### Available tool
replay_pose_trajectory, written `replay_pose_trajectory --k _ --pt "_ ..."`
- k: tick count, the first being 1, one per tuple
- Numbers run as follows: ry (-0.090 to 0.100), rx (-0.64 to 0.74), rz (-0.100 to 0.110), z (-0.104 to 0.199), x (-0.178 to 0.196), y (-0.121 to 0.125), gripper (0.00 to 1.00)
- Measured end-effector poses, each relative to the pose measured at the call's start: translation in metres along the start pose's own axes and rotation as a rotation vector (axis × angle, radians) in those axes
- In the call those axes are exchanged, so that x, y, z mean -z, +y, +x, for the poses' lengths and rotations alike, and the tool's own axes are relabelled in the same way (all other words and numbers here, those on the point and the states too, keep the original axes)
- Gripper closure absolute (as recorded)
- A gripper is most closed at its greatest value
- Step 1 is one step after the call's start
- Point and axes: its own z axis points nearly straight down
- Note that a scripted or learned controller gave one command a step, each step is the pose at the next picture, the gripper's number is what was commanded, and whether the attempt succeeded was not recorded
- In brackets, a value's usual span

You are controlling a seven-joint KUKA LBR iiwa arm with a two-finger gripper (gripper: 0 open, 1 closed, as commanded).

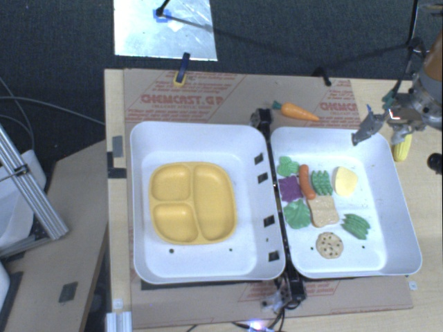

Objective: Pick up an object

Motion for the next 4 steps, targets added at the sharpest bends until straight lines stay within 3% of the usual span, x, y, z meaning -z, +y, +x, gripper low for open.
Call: replay_pose_trajectory --k 1,2,3,4 --pt "0.002 -0.005 0.006 -0.040 -0.089 -0.061 0.00" --pt "0.004 -0.005 0.007 -0.041 -0.201 -0.123 0.00" --pt "0.000 0.002 -0.002 0.024 -0.196 -0.053 0.00" --pt "0.002 -0.006 0.004 -0.007 -0.141 -0.123 0.00"
